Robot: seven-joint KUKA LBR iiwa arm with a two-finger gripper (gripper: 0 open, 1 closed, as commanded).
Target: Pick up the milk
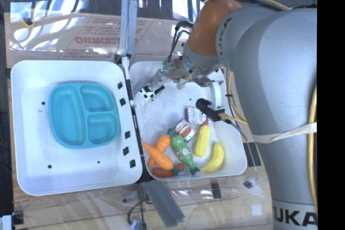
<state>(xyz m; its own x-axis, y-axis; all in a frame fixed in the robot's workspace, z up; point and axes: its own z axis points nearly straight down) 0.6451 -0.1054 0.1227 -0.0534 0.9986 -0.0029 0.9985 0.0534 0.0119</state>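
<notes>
Milk just below pincer.

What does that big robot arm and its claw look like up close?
The arm is thick, rounded and pale grey, with an orange band above the wrist. Thin cables run along its top, and "KUKA" lettering marks its base. The claw is small, of dark and metal parts.

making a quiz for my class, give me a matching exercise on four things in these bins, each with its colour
Things:
1. divided tray
2. banana
3. carrot
4. bottle

Colours:
a. orange
b. green
c. light blue
d. yellow

Pairs: 1-c, 2-d, 3-a, 4-b
</notes>
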